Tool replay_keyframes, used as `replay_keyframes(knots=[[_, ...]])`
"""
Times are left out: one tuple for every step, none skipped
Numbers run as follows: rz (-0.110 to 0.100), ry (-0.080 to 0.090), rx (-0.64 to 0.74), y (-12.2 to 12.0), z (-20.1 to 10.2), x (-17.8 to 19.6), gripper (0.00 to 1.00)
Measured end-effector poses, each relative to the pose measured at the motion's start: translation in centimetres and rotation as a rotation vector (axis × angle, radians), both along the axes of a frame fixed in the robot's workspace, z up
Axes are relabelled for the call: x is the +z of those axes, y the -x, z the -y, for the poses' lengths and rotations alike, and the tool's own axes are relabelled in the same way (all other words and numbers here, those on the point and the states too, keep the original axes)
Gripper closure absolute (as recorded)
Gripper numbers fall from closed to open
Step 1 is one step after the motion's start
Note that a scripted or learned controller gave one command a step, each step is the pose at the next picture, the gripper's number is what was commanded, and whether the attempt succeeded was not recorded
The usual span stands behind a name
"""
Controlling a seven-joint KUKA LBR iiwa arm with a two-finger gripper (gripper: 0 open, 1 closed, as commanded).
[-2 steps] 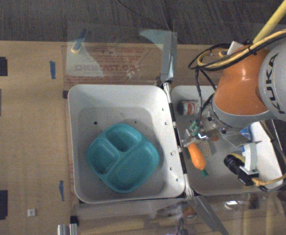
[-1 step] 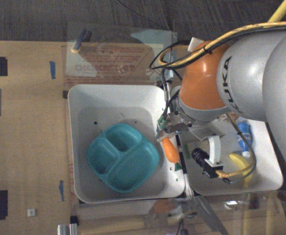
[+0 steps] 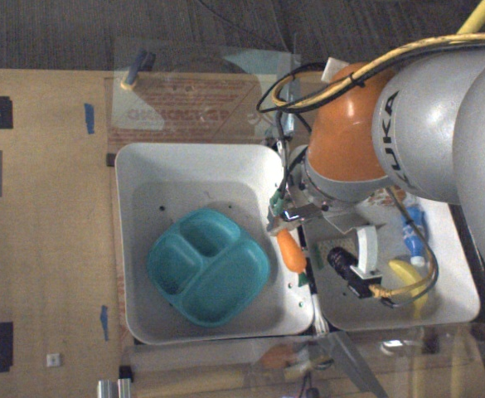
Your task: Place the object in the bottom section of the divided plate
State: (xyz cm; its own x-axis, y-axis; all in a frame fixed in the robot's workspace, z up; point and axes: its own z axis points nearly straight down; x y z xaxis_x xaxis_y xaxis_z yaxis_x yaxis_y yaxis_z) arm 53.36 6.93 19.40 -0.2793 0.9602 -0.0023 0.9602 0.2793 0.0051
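As we look down, jaws (image 3: 289,237) closed on orange carrot (image 3: 291,252), right of teal divided plate (image 3: 210,266), left bin (image 3: 138,172).

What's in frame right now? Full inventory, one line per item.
divided plate: 1, teal, three sections, in the left bin, nothing on it
orange object: 1, orange, carrot-like, at the left bin's right edge, right of the plate, below the wrist
left bin: 1, white, middle of the bench
right bin: 1, white, beside the left bin, largely hidden under the arm
yellow object: 1, yellow, in the right bin
blue and white object: 1, in the right bin, above the yellow one
blue tape marks: 2, on the bench left of the left bin
arm: 1, grey with orange band, entering from the right
gripper: 1, over the seam between the bins
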Motion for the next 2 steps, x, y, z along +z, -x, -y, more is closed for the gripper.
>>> replay_keyframes(knots=[[-0.003,0.0,0.074,-0.52,-6.12,0.12,1.0],[-0.003,0.0,0.074,-0.52,-6.13,0.14,0.0]])
